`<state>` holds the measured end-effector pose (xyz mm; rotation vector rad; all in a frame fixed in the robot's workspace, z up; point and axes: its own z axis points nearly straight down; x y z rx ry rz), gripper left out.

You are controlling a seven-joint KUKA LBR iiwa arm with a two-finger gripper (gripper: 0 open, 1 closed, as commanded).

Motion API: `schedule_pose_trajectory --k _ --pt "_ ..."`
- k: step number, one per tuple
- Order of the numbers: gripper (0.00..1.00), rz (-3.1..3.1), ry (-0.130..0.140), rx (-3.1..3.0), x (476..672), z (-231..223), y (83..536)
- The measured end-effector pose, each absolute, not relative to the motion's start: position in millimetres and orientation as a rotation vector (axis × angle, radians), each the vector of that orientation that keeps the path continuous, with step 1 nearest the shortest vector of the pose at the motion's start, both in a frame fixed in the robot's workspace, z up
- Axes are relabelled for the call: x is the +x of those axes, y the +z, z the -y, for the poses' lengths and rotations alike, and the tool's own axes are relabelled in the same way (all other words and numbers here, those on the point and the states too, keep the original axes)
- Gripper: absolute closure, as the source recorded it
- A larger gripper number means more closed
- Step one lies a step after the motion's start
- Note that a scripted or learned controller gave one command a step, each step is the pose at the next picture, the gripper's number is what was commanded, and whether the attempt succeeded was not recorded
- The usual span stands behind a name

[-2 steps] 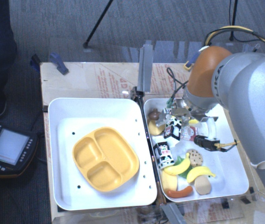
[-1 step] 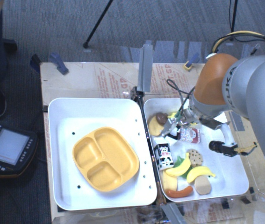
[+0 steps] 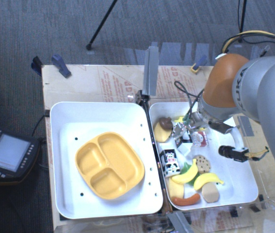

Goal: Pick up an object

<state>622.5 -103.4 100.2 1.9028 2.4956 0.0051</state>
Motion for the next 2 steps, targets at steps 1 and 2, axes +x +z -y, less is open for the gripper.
schedule_pose_trajectory --k 1,2 --pt "1.0 -2.331 -0.001 2.11 639.7 49 186" --pt "1.0 -2.118 -0.011 2.331 616.0 73 183"
